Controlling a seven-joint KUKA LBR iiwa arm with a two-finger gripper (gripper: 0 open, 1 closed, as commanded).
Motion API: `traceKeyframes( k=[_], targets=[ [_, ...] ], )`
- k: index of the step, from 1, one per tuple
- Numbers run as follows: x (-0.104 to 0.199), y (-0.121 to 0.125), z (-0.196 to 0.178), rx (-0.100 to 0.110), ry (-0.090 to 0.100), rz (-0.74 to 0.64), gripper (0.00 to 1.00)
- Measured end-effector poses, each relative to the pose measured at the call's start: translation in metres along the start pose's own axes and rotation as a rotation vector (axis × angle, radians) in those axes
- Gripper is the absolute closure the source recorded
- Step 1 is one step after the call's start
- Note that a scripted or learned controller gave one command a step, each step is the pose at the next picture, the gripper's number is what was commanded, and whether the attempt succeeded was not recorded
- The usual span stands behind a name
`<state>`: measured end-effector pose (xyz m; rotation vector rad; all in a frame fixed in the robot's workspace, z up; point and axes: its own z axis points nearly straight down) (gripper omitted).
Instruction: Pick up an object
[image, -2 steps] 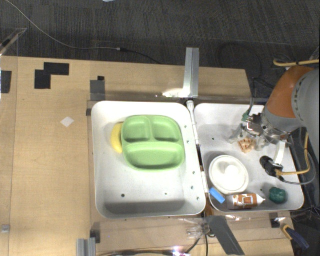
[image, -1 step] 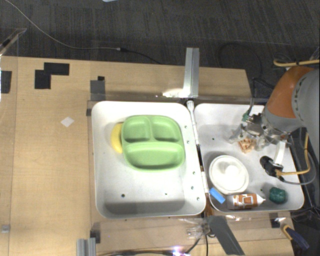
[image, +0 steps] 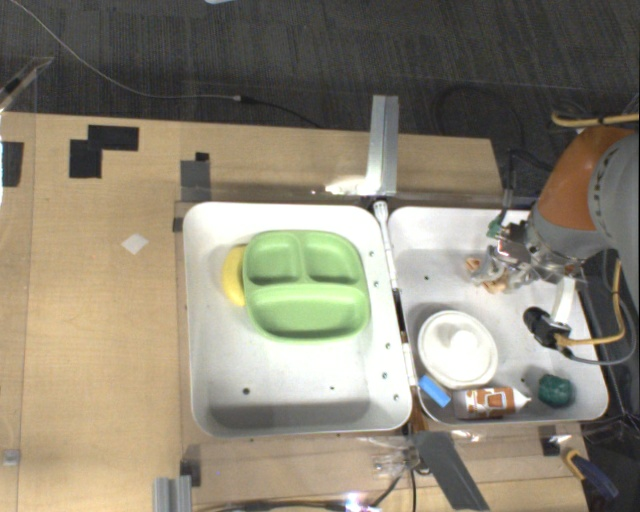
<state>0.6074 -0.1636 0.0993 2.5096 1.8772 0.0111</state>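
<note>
Lying along the near wall of the right-hand shallow white bin (image: 590, 405), closest to the lens, is a small brown-and-white plastic bottle (image: 490, 402) on its side, with a little blue block (image: 433, 392) at one end and a dark green rounded lump (image: 555, 390) at the other.

By size, the left-hand shallow white bin (image: 290, 400) is holding the biggest piece, a green moulded plastic divided tray (image: 305, 284), which is covering most of a yellow curved object (image: 232, 277) peeking out at its left edge. That tray is looking light but wide and stiff, probably too broad for two fingers except at its thin rim.

Next is the round white bowl (image: 458, 346), sitting just behind the bottle; its smooth rim seems slippery but pinchable.

The bottle seems the likeliest pick: light, rigid, narrow enough to clamp across its body, though it may roll.

The two-finger gripper (image: 500, 262) is hanging over the far part of the right bin, well apart from the bottle; whether it is spread or closed cannot be told, and the small brownish bits beside it are too blurred to name.
</note>
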Motion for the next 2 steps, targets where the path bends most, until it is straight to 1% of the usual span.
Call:
traceKeyframes(
  k=[1, 2],
  targets=[
    [0.010, 0.002, -0.072, 0.004, 0.000, -0.044, 1.00],
    [0.022, -0.007, -0.114, 0.005, 0.000, -0.219, 1.00]
  ],
)
